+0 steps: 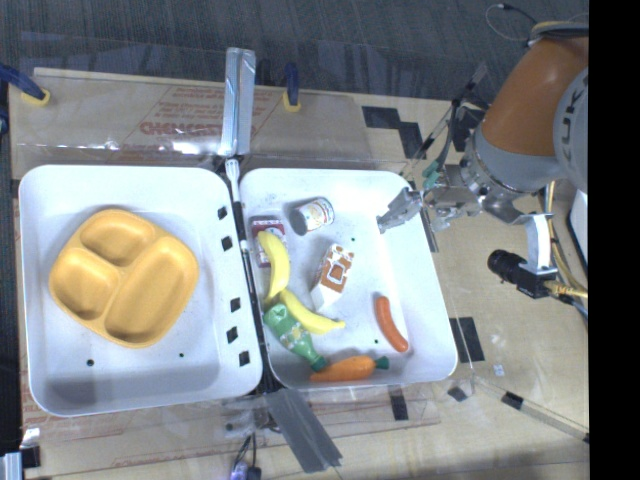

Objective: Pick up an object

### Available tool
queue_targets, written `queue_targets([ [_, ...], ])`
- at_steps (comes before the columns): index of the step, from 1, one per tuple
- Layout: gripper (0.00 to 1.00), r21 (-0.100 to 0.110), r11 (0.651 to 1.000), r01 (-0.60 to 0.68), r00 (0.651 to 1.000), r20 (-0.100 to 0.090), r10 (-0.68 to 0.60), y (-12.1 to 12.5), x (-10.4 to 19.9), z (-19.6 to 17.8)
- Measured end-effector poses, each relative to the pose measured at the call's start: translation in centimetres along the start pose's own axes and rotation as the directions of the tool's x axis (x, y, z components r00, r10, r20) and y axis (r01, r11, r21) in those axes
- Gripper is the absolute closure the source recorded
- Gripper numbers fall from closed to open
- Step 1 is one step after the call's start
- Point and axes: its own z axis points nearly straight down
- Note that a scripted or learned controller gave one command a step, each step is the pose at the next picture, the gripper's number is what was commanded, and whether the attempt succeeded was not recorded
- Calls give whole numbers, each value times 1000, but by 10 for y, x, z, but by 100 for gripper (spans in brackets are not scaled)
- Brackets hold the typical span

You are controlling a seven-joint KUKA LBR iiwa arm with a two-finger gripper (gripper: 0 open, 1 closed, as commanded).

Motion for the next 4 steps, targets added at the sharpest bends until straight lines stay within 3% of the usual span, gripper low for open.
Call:
queue_targets([
  [1,0,-18,945,326,945,4,-326,7,35,152],
  [2,0,-4,921,390,921,1,-390,6,59,171],
  [3,0,-2,931,364,931,1,-364,-36,65,99],
  [4,0,-21,885,465,885,23,-465,-20,84,160],
])
